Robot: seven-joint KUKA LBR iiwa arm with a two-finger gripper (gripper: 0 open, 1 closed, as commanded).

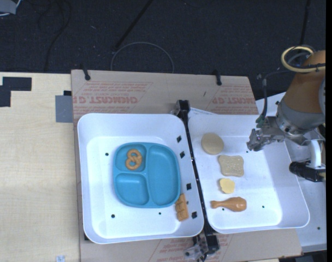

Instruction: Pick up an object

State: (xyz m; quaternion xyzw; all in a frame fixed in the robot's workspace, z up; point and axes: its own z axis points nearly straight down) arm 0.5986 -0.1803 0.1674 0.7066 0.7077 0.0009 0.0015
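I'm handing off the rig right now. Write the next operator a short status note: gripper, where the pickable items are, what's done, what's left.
Gripper: hovering at the right bin's upper right, holding nothing that I can see; whether it is open is unclear.
Right white bin: round tan cookie, beige bread slice, small yellow round piece, brown drumstick.
Left white bin: blue divided plate with an orange pretzel in its upper-left compartment; orange-brown waffle piece beside the plate's lower right.
Done: nothing picked.
Left: pick up one object.
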